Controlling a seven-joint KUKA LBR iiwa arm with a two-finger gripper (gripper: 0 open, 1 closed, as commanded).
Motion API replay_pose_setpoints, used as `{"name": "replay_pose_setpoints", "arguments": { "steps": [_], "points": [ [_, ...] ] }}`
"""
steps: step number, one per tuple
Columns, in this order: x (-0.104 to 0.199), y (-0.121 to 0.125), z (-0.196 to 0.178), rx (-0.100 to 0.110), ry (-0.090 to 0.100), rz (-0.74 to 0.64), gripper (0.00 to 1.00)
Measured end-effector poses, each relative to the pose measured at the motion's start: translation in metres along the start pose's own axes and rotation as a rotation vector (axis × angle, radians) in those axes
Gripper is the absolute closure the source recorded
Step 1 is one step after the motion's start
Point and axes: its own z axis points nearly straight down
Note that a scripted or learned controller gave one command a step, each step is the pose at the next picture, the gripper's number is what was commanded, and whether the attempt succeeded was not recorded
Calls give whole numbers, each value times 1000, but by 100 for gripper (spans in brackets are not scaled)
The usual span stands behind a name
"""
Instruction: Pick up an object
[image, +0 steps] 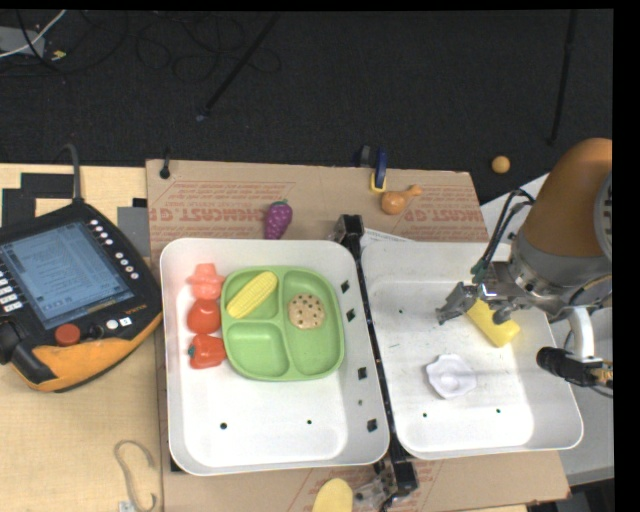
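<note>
the gripper (478, 305) hangs low over the right bin (420, 425), toward its right wall and nearer the far rim than the near one, with the orange-banded arm (570, 215) coming in behind it from the right. a yellow block (494, 324) sits right at the tool's tip, its long axis running on a slant from far-left to near-right. the dark finger parts reach out to the left of the block, and whether they are apart, together or pinched on the block i cannot tell from this slant; the block may just lie on the bin floor under them.

so the relation that counts: the block lies directly below and slightly to the near-right of the tool, touching or nearly so. a clean grasp would likely want the fingers set across the block's short side.

nearer the bin's near rim, just beyond the block, lies a white cup-like piece (451, 377).

in the left bin (250, 440) a green tray (285, 324) holds a corn cob (250, 293) and a cookie (306, 311), with red toy pieces (204, 318) along the tray's left side.
</note>
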Motion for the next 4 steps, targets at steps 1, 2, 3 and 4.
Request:
{"name": "replay_pose_setpoints", "arguments": {
  "steps": [1,2,3,4],
  "points": [
    [2,2,64,1,0,2,0],
    [5,2,89,-3,-1,3,0],
    [3,2,77,-4,-1,9,100],
    [5,7,15,-10,-3,2,100]
  ]
}}
